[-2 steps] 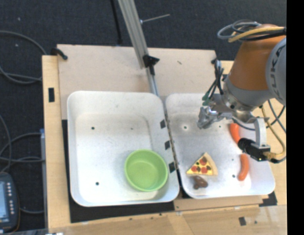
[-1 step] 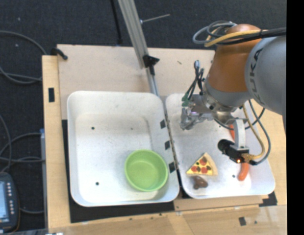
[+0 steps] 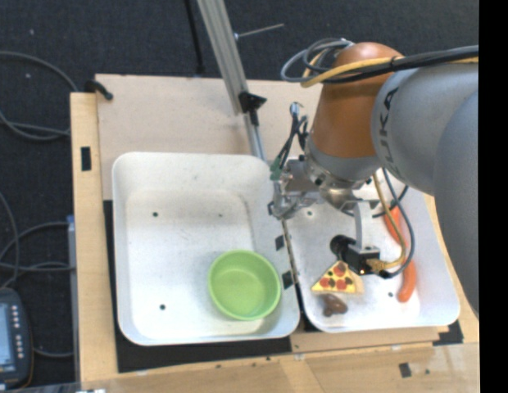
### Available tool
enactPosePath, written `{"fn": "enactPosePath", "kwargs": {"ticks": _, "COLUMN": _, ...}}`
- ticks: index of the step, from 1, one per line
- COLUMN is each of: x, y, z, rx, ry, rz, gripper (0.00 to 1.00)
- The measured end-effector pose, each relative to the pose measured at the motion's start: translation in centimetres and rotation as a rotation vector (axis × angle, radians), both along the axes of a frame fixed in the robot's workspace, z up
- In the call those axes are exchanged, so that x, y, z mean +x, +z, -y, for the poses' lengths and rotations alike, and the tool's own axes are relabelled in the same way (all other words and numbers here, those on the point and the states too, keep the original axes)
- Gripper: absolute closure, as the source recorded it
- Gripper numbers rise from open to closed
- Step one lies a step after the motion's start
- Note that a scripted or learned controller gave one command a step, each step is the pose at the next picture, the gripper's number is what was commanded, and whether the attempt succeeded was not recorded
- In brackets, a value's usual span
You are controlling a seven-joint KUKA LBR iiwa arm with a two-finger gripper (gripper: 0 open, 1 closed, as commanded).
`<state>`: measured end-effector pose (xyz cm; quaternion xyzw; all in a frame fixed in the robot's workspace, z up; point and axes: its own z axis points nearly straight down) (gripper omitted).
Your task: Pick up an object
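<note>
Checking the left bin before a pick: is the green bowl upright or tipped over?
Upright. The green bowl sits on the floor of the left bin, its round rim and hollow inside facing up.

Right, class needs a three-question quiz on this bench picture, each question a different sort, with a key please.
1. True or false: the green bowl sits in the right bin.
2. Which item lies just below the pizza slice toy? A) brown lump B) orange carrot C) green bowl
3. Fill in: the arm hangs over the ___ bin.

Key: 1 false; 2 A; 3 right.
</note>
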<state>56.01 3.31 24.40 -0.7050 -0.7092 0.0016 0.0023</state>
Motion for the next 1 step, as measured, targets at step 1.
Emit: {"fn": "enactPosePath", "kwargs": {"ticks": 1, "x": 1.51, "y": 0.92, "z": -5.17, "rx": 0.001, "ry": 0.003, "rz": 0.007, "gripper": 1.00}}
